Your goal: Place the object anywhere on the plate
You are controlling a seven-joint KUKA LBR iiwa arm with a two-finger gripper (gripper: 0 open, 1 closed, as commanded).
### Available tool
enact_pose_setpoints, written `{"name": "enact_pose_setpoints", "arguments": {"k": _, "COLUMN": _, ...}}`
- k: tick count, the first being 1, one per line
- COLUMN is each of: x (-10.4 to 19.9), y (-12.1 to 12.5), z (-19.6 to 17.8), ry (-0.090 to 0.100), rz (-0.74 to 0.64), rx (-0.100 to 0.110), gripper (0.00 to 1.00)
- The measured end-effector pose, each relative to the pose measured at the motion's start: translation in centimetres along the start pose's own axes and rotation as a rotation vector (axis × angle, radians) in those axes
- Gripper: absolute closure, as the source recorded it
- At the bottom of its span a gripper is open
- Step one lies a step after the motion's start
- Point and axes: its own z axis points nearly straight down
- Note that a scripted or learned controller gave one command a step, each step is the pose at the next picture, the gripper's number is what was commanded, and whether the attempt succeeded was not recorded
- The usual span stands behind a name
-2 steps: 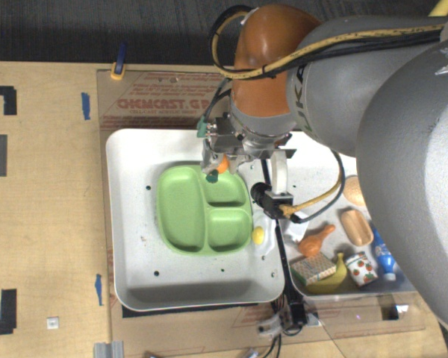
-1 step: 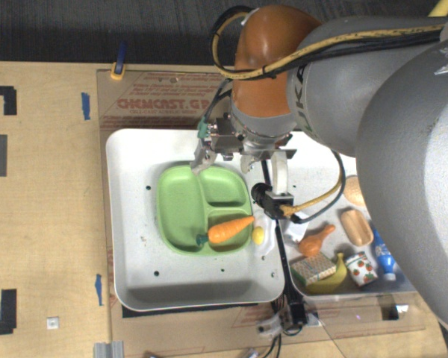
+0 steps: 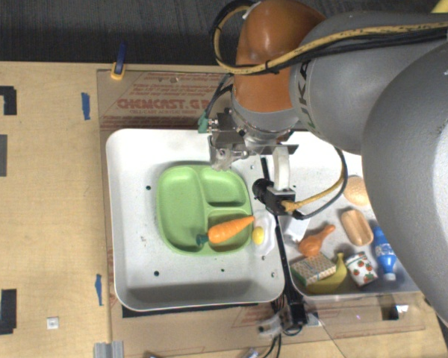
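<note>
Carrot [image 3: 230, 230] lies in green plate [image 3: 181, 207] lower compartment, below the jaws [image 3: 225, 155] and clear of them; placement looks done. Jaws' state: cannot tell.

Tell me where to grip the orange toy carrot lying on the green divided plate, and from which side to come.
Grip the orange toy carrot across its thick middle, coming straight down from above. It lies flat in a compartment of the green divided plate, its long axis roughly left-right, so the fingers should likely close across its narrow width, clear of the raised plate rim.
</note>
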Motion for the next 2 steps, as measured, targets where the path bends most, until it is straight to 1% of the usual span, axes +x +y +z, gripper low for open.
{"name": "enact_pose_setpoints", "arguments": {"k": 2, "x": 0.0, "y": 0.3, "z": -2.1, "ry": -0.001, "rz": -0.003, "rx": -0.011, "gripper": 1.0}}
